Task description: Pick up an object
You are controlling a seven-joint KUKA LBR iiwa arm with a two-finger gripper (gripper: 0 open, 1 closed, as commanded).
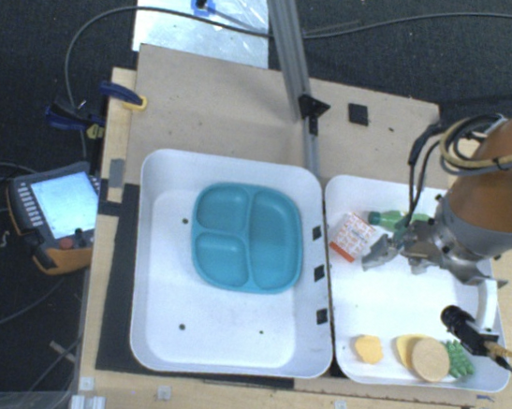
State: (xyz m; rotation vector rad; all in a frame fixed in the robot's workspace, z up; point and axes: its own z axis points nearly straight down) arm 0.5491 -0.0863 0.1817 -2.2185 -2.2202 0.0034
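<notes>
Tool (379, 254): low in the right bin (393, 308), beside a small red-and-white box (349, 236); opening cannot be told
Left bin (149, 259): holds a blue divided plate (248, 237)

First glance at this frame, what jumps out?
The blue divided plate in the left bin, and the grey arm with its orange band reaching over the right bin. Its gripper hangs beside a red-and-white box, with small yellow food pieces along the near edge.
</notes>
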